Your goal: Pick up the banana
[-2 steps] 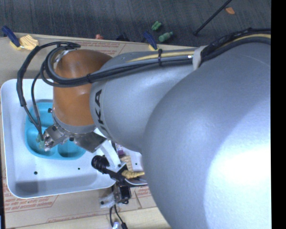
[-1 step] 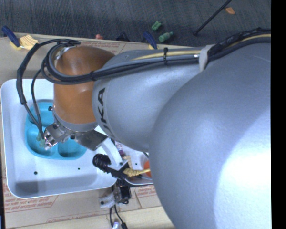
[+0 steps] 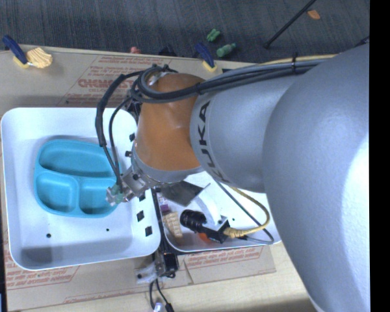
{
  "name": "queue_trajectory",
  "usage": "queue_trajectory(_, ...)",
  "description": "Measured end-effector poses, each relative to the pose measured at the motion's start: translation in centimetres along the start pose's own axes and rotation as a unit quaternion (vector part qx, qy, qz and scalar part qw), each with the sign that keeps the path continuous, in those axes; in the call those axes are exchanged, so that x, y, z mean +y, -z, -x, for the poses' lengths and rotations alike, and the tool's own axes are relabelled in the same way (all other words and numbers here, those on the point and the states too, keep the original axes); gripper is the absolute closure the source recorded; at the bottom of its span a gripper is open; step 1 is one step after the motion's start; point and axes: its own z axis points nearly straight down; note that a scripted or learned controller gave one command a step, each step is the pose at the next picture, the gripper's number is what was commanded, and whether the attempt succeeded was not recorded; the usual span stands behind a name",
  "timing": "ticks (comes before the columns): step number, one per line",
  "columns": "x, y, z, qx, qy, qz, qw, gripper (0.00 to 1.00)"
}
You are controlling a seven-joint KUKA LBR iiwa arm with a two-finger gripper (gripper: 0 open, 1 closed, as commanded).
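One gripper [image 3: 119, 195] is hovering at the blue tray [image 3: 68, 174] edge, jaw state untellable; judging banana light, soft, bruisable, favouring a gentle mid-body grip.

A tray [image 3: 68, 174] is lying in the left bin [image 3: 13, 174]. My end effector [image 3: 116, 195] is hovering just beside the tray's right edge, my arm [image 3: 247, 129] hanging over the right bin [image 3: 185, 248].

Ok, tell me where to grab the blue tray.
The tray lies flat, open side up, in the left bin. Probably best to pinch its raised rim on the left side, coming straight down; the arm crowds its right edge.
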Motion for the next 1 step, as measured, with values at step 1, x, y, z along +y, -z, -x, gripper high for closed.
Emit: queue_trajectory(1, 3.71, -12.26, -5.71, 0.001, 0.079, 0.000, 0.9969, 1.00)
